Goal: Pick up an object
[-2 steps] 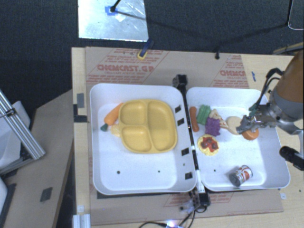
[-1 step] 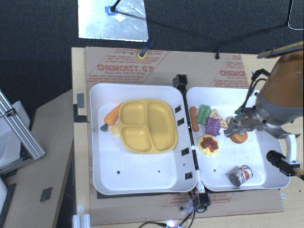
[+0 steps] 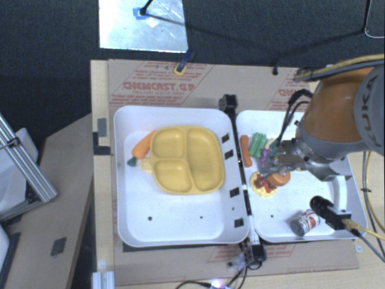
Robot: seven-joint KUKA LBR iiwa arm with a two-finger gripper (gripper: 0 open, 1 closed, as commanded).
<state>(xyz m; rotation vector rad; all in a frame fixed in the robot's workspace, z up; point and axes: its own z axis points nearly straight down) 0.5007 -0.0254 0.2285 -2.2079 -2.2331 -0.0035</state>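
The arm (image 3: 343, 110) is reached in from the right, bent down over the right bin (image 3: 283, 227), with the gripper (image 3: 278, 164) lowered onto a heap of glossy plastic toy food (image 3: 266, 182); its opening cannot be told. A smooth yellow divided plate (image 3: 183, 159) and a carrot (image 3: 141, 145) are seen in the left bin (image 3: 174, 221). A small can (image 3: 304, 222) is lying near the right bin's front.

Two white bins (image 3: 129, 221), one yellow divided plate (image 3: 183, 159), one carrot (image 3: 142, 144), one can (image 3: 304, 222).
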